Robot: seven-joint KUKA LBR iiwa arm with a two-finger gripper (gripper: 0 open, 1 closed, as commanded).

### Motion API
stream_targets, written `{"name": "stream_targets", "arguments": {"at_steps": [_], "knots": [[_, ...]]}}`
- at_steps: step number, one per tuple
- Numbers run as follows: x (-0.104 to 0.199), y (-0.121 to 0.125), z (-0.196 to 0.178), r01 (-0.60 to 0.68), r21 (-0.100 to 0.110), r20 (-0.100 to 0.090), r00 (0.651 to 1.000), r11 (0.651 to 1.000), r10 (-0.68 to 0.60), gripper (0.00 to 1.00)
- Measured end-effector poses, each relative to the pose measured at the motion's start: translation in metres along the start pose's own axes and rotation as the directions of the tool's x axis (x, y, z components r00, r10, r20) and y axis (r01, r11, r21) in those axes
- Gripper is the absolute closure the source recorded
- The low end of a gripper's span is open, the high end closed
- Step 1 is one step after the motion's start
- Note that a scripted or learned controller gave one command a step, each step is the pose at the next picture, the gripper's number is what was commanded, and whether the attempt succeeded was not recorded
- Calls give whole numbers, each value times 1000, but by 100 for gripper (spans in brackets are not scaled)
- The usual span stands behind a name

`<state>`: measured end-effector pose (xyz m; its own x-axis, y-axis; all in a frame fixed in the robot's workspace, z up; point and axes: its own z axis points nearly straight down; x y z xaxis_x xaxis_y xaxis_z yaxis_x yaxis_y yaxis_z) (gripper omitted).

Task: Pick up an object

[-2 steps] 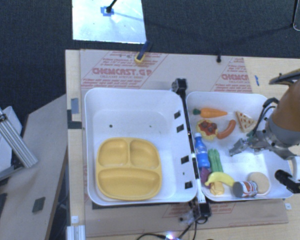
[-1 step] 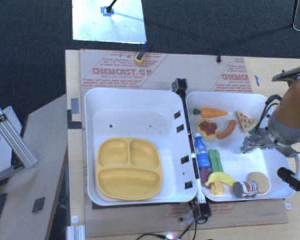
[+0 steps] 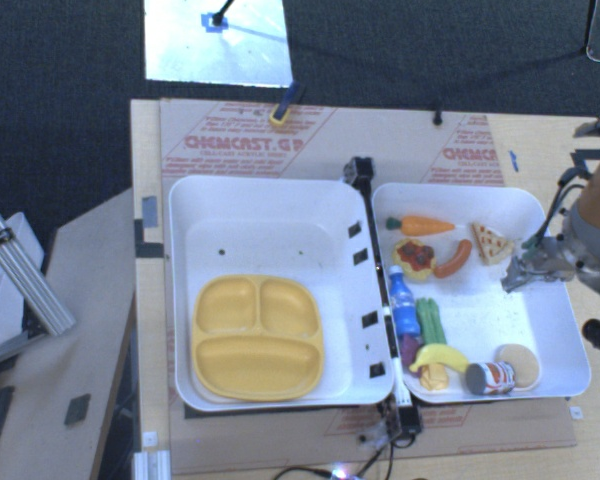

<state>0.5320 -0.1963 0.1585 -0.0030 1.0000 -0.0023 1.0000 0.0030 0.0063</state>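
gripper [image 3: 525,271]: right bin's right wall, opening unclear, nothing visibly held | target: triangular toy pizza slice [image 3: 491,241], just far-left | tip: centre above, descend straight, close across narrow sides

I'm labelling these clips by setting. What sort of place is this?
Probably a robotics lab bench: two white bins taped onto a board, toy food such as a carrot and banana, and a robot gripper reaching in.
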Motion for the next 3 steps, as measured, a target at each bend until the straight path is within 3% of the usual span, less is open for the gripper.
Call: {"name": "stream_targets", "arguments": {"at_steps": [2, 3], "knots": [[-3, 4, -67, 1, 1, 0, 1000, 1000, -1, 100], [46, 28, -57, 6, 3, -3, 1000, 1000, -6, 100]]}}
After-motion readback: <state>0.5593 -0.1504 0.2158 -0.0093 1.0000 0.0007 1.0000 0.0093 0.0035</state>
